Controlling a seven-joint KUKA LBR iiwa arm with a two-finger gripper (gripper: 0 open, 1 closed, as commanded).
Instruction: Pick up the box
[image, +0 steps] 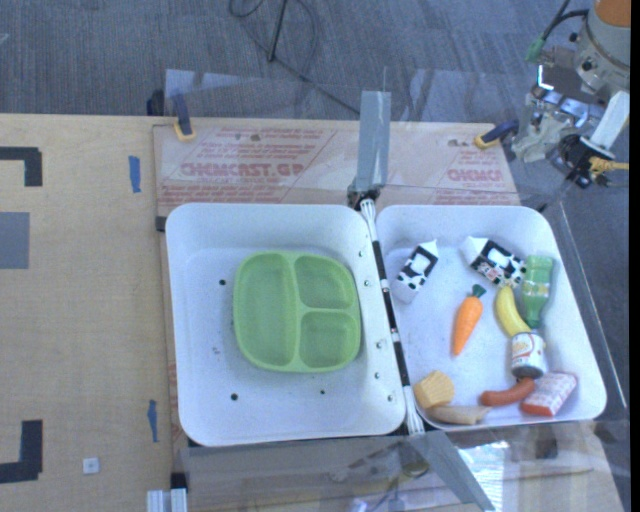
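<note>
While my gripper (560, 125) hangs beyond the right bin (580, 300)'s far corner, finger state not discernible, the box (549, 393) lies at that bin's near right corner, touching the sausage (507, 393). Risk: crowding neighbours and bin wall could spoil my grasp.

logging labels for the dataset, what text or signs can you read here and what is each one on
"CHEMCAST GP", roughly, in red on the brown board behind the left bin; blurred, so uncertain.
Red print on the board's right part behind the right bin: cut off and blurred.
Labels on the can and red box: too small to read.
</note>
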